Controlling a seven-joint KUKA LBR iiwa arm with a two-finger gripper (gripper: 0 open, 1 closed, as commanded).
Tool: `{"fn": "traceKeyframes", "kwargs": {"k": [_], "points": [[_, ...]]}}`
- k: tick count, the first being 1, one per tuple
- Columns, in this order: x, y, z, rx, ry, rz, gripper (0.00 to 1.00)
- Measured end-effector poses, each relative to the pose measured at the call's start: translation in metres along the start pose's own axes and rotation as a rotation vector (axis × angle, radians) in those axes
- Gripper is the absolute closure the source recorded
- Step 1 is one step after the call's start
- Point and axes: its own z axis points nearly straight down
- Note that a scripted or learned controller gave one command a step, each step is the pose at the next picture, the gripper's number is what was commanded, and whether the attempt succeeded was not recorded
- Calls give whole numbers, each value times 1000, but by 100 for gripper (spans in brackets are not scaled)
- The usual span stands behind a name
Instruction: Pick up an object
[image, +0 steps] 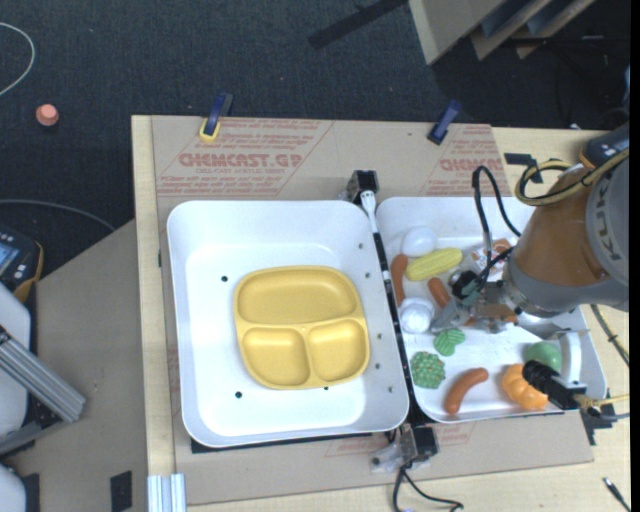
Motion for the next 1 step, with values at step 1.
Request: {"fn": "traceKeyframes", "kwargs": {"k": [1], "points": [[0,2,-13,-7,-1,0,100]]}}
